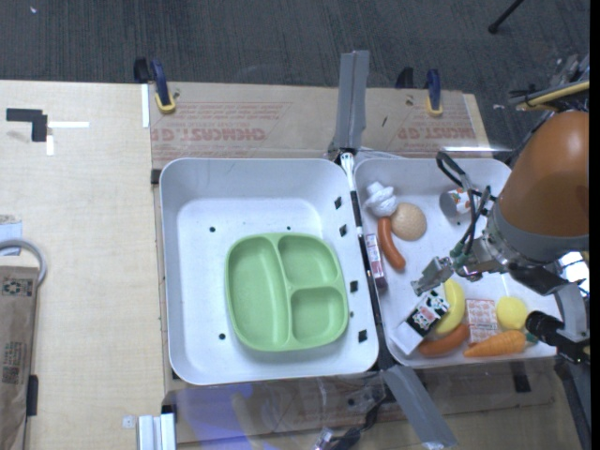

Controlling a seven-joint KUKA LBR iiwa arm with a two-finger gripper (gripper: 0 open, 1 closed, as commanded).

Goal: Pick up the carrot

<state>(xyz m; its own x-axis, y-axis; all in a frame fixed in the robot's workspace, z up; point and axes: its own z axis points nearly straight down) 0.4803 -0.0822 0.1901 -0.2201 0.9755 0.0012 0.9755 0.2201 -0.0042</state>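
Dark grey floor [234, 17] runs across the top, and below it the pale wooden bench [75, 251] spreads out — black tape marks [28, 120] near its left edge. A cardboard sheet [272, 125] with red lettering lies along the back edge, pinned by two blue-and-yellow clamps [161, 90] — a brown paper bag [17, 331] at far left.

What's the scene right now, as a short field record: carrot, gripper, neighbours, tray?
carrot: lying along the right bin's near edge
gripper: above the right bin, left of the carrot, not on it
right bin: also holds a banana, lemon, sausage, bun
left bin: holds a green tray
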